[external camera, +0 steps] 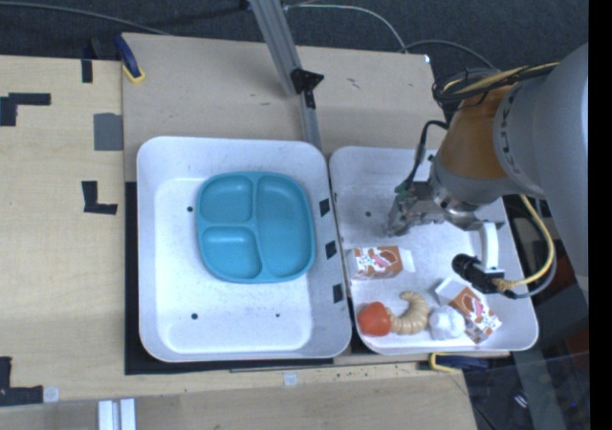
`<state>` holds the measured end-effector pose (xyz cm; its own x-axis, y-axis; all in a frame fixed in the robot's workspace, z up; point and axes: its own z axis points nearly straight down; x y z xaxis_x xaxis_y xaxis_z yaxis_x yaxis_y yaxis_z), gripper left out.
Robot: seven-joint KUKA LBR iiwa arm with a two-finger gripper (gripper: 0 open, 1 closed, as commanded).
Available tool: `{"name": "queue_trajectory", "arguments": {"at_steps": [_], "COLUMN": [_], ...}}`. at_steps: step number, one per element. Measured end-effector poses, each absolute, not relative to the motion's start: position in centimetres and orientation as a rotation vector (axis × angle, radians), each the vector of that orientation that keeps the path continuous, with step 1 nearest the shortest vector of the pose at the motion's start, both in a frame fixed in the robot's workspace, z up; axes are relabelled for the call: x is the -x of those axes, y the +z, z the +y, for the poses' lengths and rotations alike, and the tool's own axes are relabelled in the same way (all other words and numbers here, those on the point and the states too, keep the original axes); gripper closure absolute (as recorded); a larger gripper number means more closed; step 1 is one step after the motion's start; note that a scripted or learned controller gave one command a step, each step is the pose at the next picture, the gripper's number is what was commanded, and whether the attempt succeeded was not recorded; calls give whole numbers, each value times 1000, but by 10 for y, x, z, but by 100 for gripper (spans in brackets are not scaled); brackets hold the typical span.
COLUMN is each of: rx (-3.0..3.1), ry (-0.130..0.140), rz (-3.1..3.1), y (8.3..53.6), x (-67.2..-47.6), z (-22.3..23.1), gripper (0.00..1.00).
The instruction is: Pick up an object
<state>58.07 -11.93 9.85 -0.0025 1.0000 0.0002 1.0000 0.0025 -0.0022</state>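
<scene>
We see the gripper (402, 218) low over the bare upper part of the right bin (382, 165), its fingers pointing down and left with nothing between them; how far they are spread we cannot tell. The nearest thing to pick is the red and white packet (375, 262), lying flat just below the fingertips toward the near rim, its long axis running left to right. The croissant (413, 313) and tomato (376, 319) lie further along that line.
</scene>
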Motion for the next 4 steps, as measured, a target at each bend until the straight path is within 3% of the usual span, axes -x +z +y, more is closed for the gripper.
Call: {"name": "queue_trajectory", "arguments": {"at_steps": [2, 3, 4], "rx": [2223, 2223, 2213], "ry": [-4, -6, 1], "rz": [-2226, -2227, -2227], "y": [201, 263, 258], "x": [-596, -593, -581], "z": [-115, -113, -53], "gripper": [100, 100, 100]}}
